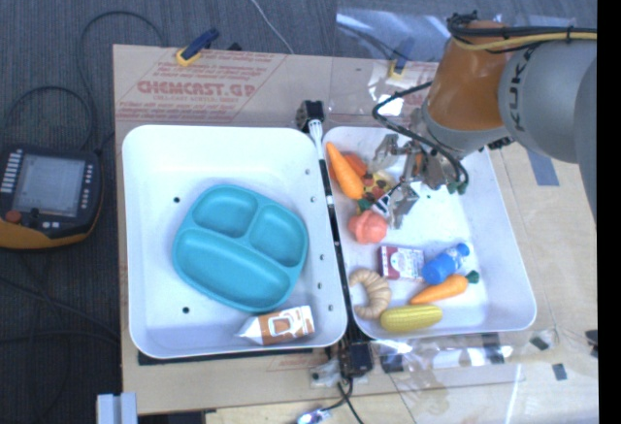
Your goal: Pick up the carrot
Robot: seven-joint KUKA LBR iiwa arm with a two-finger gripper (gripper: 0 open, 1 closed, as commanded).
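A small orange carrot (440, 291) with a green tip lies near the front of the right bin (505, 247), beside a blue bottle (444, 265). A larger orange cone-shaped vegetable (343, 171) lies at the bin's back left. My gripper (393, 191) hangs over the back of the right bin, just right of that orange vegetable and above a pink round fruit (368, 226). Its fingers look open with nothing between them. The small carrot is well clear of the gripper, toward the front right.
The right bin also holds a red-and-white carton (400, 262), a tan croissant (372, 288) and a yellow fruit (410, 317). The left bin (155, 170) holds a blue divided plate (243, 245) and a small carton (281, 325). A teach pendant (44, 194) lies off the bench, left.
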